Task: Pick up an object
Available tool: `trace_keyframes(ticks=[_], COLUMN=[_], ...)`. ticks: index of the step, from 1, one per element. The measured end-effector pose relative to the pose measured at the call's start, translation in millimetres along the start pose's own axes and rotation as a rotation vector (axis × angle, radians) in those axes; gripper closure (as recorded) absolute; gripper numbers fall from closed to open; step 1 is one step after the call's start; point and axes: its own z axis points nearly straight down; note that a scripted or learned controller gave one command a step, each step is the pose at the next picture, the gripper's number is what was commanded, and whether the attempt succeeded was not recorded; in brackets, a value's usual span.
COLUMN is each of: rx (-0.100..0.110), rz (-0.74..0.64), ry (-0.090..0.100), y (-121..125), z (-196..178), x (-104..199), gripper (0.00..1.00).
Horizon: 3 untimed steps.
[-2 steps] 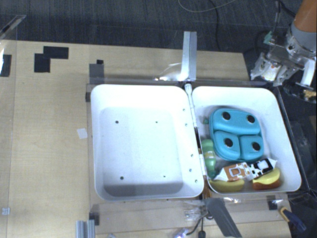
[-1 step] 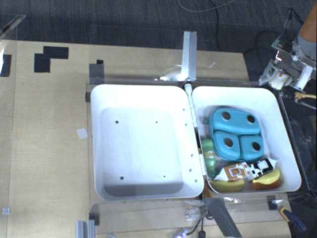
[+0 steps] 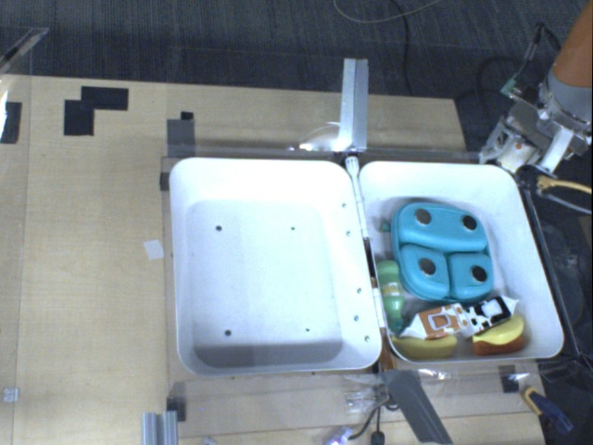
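The pale wooden bench [image 3: 83, 248] is carrying two shallow white bins side by side, with a grey metal post [image 3: 355, 100] standing behind their shared wall. The left bin [image 3: 259, 179] is showing a smooth floor dotted with a few small holes. The right bin [image 3: 519, 211] is holding everything: a large turquoise plastic tray [image 3: 440, 248] with three rounded, dimpled lobes is lying across its middle. Below it, yellow and red fruit-like pieces [image 3: 463, 339] are crowding the near wall, partly overlaid by a small orange, white and black item [image 3: 459, 318] too blurred to identify. A green object [image 3: 389, 286] is wedging against the divider. The arm [image 3: 547, 109] is sitting at the upper right, beyond the bin's far corner, cut off by the edge; its fingers are hard to make out, so their state cannot be told.
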Motion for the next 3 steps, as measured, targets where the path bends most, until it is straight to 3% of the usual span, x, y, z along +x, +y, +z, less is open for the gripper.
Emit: trace_keyframes(ticks=[1, 2, 3], rx=[-0.001, 0.001, 0.002], rz=[0.065, 0.275, 0.335], ry=[0.002, 0.001, 0.000], y=[0, -10, -6], z=[3, -7, 49], x=[0, -12, -10], gripper=[1.00, 1.00, 1.00])
